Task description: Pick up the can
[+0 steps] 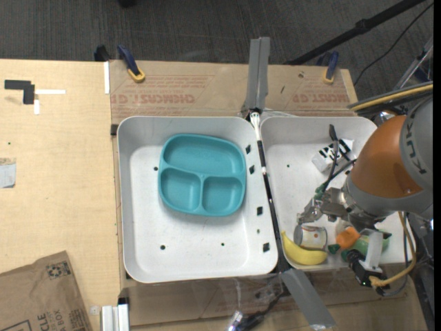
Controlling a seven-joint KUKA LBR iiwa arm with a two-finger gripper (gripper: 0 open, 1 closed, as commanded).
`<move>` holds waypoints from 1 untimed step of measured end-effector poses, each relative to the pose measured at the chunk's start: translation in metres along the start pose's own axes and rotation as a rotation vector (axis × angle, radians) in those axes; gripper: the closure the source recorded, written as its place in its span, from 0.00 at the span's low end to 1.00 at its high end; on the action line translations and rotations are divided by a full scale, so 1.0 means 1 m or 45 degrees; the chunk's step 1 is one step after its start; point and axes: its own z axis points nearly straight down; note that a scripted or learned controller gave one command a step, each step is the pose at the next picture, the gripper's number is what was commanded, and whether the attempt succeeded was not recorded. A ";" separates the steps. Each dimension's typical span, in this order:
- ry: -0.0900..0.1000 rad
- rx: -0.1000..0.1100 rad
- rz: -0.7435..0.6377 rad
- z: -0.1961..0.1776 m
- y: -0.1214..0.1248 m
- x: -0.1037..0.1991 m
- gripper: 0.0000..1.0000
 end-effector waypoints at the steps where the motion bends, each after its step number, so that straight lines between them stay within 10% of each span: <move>1: 0.000 0.000 0.000 0.000 0.000 0.000 0.00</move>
